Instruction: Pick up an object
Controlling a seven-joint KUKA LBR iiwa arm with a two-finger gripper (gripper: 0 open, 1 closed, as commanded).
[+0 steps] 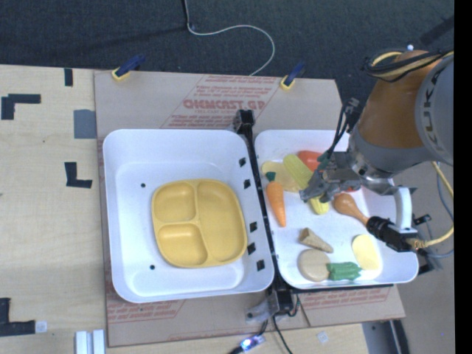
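My gripper (pixel 318 192) hangs low over the middle of the right bin (pixel 398 275), directly above a small yellow piece (pixel 320 206) and next to a yellow corn cob (pixel 296 169). An orange carrot (pixel 276 202) lies by the bin's left wall. A brown drumstick-shaped piece (pixel 349 206) sits just right of the gripper. Toward the front lie a tan wedge (pixel 314 237), a beige round cookie (pixel 314 264), a green piece (pixel 344 271) and a pale yellow lemon (pixel 366 251). A red piece (pixel 310 155) peeks out behind the corn.
The left bin (pixel 122 198) holds a yellow divided plate (pixel 198 222). A black divider (pixel 255 190) runs between the bins. The arm's grey and orange body (pixel 402 120) covers the right bin's far right corner. A white cable (pixel 228 32) loops behind the bench.
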